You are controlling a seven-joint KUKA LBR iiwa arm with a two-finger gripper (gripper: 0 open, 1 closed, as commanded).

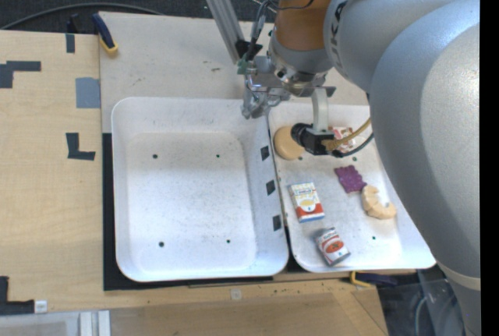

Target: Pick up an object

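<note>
Arm reaches in from the right, wrist bent down over the far edge of the right bin (405,249); gripper (253,104) sits at the bins' shared far corner, grip state indeterminate. Candidate objects lie in the right bin: small carton (306,201) and can (332,245) near the front edge, labels unreadable.

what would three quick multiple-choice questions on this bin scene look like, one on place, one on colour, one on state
1. Where do the loose items lie?
A. left bin
B. right bin
C. on the bench outside the bins

2. What colour is the small flat piece beside the box?
A. purple
B. green
C. black

3. How does the can lie?
A. upright
B. on its side
C. stacked on the box

Answers:
1 B, all the items sit on the right bin's floor.
2 A, it is clearly purple against the white.
3 B, its label side faces up and its length runs along the floor.
</note>
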